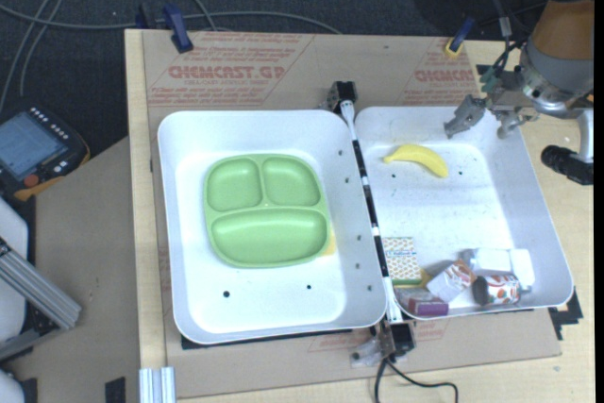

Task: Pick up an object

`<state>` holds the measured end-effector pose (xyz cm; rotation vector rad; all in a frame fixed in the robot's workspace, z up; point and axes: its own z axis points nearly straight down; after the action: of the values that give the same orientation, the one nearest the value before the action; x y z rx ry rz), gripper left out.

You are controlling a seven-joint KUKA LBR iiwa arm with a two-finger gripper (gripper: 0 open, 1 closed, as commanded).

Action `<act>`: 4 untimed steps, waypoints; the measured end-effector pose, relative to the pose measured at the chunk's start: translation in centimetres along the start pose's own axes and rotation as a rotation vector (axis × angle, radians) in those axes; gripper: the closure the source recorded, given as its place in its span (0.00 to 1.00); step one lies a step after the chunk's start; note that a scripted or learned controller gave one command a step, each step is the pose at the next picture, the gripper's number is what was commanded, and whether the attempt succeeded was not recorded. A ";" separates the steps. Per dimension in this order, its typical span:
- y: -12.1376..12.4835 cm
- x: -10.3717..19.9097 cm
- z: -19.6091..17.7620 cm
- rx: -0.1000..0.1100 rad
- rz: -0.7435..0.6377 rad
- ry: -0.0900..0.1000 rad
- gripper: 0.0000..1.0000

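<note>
1. My pincer hangs over the far right corner of the right bin, its two fingers apart with nothing between them; I hold nothing.

2. The nearest thing to take is the banana; it lies flat on the bin floor in the far half, its curve bowed upward in the view, well clear of the walls and of everything else.

3. Relative to my pincer the banana sits to the left in the view and a little nearer the camera; near, but not under my fingers; I judge I would have to shift sideways toward the divider between the bins before going down.

4. What could go wrong: if I drop straight down from here I judge I close on bare bin floor beside the banana; the cause would be that sideways offset.

5. If I close along the banana's length instead of across it, the curved skin may slip out; it looks smooth and rounded.

6. The pile of small packets in the near corner is crowded and overlapping; a grab there could pinch two things or none.

7. The green tray in the left bin is wide and flat; I doubt my fingers could span it.
</note>
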<state>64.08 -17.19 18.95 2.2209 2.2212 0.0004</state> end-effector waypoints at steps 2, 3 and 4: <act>2.6 7.4 10.5 0.003 -0.001 0.001 0.00; 2.6 7.4 9.4 0.000 -0.002 0.000 1.00; 2.6 7.4 9.4 0.001 -0.002 -0.001 0.00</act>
<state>66.70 -9.80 9.54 2.2188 2.2235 -0.0013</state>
